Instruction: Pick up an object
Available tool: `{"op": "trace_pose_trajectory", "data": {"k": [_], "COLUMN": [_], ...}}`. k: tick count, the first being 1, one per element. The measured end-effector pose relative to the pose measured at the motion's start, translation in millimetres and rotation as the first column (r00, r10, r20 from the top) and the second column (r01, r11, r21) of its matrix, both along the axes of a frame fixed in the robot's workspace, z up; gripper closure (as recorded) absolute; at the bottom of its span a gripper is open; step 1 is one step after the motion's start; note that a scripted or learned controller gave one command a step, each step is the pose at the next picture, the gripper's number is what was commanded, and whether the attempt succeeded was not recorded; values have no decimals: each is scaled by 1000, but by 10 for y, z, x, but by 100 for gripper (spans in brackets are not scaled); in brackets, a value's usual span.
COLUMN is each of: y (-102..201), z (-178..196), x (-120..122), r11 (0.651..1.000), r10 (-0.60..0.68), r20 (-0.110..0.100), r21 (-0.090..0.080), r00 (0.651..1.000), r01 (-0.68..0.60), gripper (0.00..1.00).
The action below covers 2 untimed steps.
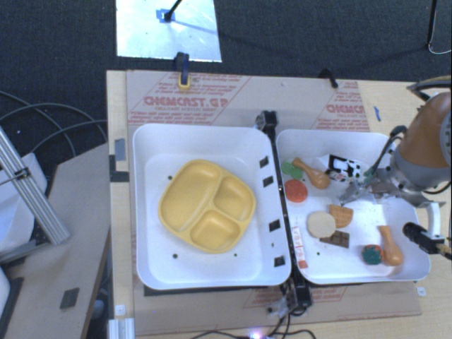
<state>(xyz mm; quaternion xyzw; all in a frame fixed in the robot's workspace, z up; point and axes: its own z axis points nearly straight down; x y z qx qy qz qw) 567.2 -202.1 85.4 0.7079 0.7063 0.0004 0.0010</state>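
Note:
The right bin holds several small toy foods. A green piece and a tan drumstick lie at its far left, with a red disc just below them. A black-and-white block sits near the middle. A cream disc, an orange-brown wedge and a dark brown bar lie toward the front. A teal ball and an orange drumstick rest at the front right. My gripper is low in this bin, between the black-and-white block and the wedge.
The left bin carries a yellow divided plate. The grey arm with its orange band comes in over the right bin's far right side. A shiny metal sheet lies behind the bench.

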Motion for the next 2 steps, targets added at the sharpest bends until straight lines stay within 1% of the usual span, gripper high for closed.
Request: {"op": "trace_pose_trajectory", "data": {"k": [1, 2], "y": [620, 589], "z": [-14, 97], "x": [-579, -542], "r11": [1000, 1000], "r10": [5, 3], "r20": [-6, 1], "r21": [4, 1], "r00": [1000, 1000], "r01": [-5, -3], "gripper": [0, 100]}}
